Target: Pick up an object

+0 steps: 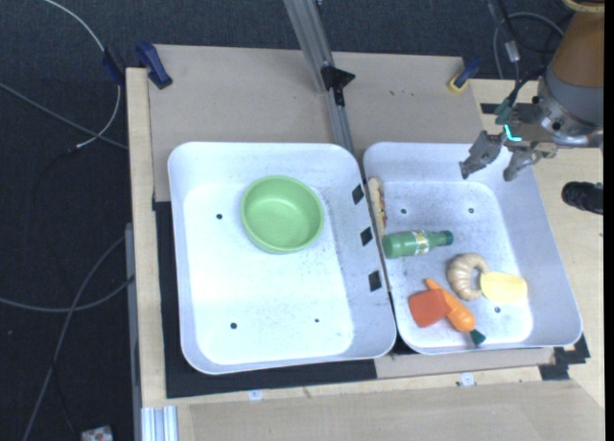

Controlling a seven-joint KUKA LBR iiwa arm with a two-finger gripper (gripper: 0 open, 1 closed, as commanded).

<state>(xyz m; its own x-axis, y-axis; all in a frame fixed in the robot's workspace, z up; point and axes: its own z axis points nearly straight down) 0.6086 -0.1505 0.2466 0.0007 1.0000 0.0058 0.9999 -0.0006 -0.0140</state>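
A pale wooden bench [259, 94] stands on dark blue-black carpet [58, 238]. Thin white cables [67, 22] trail across the floor at the left. A slanted metal rail [302, 17] crosses the bench top, and blue clamps [152, 65] grip its far corners.

open jaws of the gripper [498, 160] hover above the right bin [537, 238], holding nothing.

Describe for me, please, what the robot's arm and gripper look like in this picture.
The arm is grey with an orange band above the wrist. A small teal light glows near the wrist. The gripper has two dark grey metal fingers. Black cables loop beside the arm.
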